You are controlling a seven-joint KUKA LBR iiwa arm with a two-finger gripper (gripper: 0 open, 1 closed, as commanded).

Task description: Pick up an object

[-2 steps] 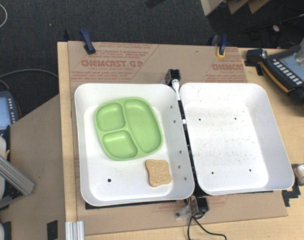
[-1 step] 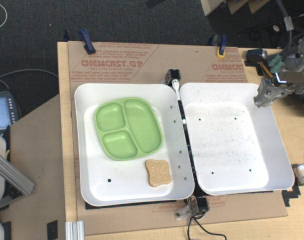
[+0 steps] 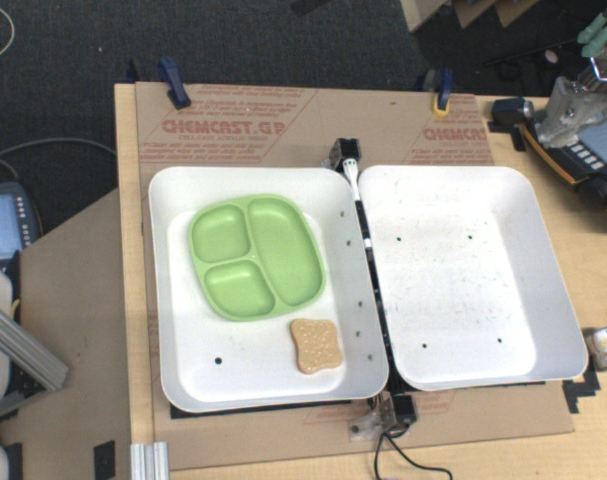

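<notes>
Camera view, near to far: a tan toast-shaped piece (image 3: 316, 345) lies at six o'clock in the left bin (image 3: 173, 298), just beside a green divided plate (image 3: 255, 256) at its eleven o'clock. At two o'clock past the right bin (image 3: 543, 268) sits metal hardware (image 3: 573, 103), possibly the arm's end, its state unreadable; the toast would lie toward eight o'clock from it.

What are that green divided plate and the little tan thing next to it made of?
The green divided plate looks like moulded plastic: one even colour, smooth rounded ridges, a soft sheen. The tan piece looks like a toy slice of bread, perhaps foam or matte plastic; its speckled, dull surface leaves that open. Both lie in the left white bin.
</notes>
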